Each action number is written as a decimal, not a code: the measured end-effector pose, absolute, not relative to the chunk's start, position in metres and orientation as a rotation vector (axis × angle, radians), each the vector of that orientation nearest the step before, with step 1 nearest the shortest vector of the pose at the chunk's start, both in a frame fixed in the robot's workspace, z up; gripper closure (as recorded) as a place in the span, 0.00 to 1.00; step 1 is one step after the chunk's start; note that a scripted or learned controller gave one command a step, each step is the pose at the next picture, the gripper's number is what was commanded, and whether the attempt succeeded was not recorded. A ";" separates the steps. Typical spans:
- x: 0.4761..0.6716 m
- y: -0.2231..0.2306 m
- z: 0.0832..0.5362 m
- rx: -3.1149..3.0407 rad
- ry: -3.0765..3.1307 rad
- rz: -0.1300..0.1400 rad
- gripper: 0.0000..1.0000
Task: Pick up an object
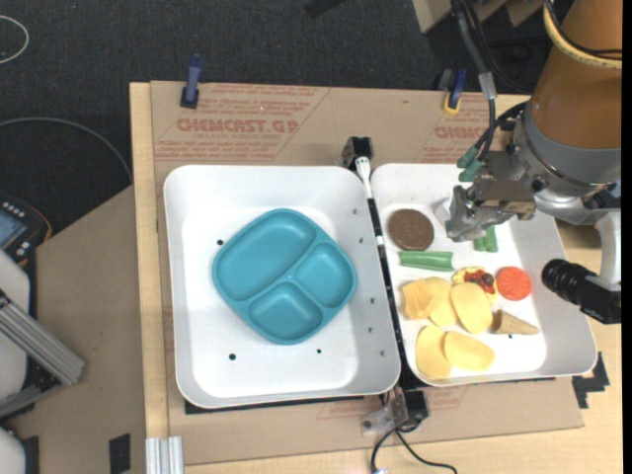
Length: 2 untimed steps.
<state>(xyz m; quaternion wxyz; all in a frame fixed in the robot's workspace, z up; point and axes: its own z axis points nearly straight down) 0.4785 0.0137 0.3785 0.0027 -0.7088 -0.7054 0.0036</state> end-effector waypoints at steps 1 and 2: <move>0.478 0.025 0.311 -2.218 -2.216 0.011 1.00; 0.480 0.024 0.325 -2.223 -2.222 -0.003 1.00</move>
